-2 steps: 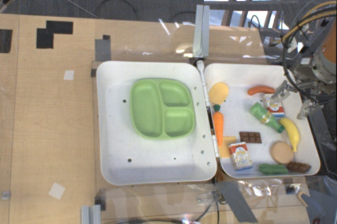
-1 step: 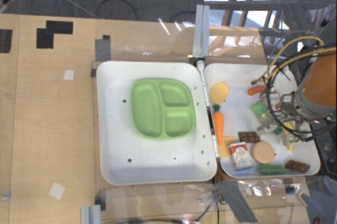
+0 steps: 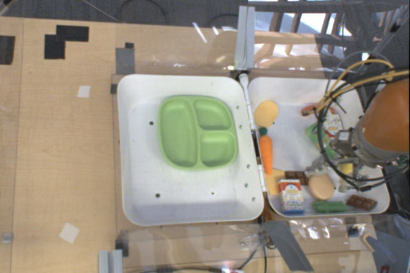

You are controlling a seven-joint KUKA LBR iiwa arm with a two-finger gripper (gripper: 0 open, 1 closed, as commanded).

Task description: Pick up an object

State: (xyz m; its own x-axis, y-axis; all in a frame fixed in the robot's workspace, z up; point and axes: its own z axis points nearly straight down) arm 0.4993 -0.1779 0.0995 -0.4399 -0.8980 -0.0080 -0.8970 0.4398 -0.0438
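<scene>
Two white bins are seen side by side. The left bin (image 3: 134, 156) at frame centre holds a green divided tray (image 3: 196, 131), nothing else visible in it. The right bin (image 3: 288, 93) at right of frame is cluttered: a yellow lemon-like piece (image 3: 266, 113) at its upper left, a carrot (image 3: 266, 154) along the left wall, a small carton (image 3: 291, 195) and a tan round (image 3: 321, 188) at the lower edge, a green pod (image 3: 331, 206) and a brown bar (image 3: 361, 202) at lower right, a red-brown item (image 3: 309, 110) near the top.

The arm (image 3: 384, 124) is seen entering from the right edge, orange band showing, cables looped over it. The gripper (image 3: 343, 159) is placed low over the right bin's right half, above green and yellow items that are partly hidden. Jaw state cannot be told; the wrist and cables cover it.

No target is named; candidates all lie in the right bin. Nothing is seen lifted. Progress is judged early to mid: the reach over the bin appears done, while a confirmed grasp and lift are left. Which item is aimed at cannot be told; likely one just under the wrist.
</scene>
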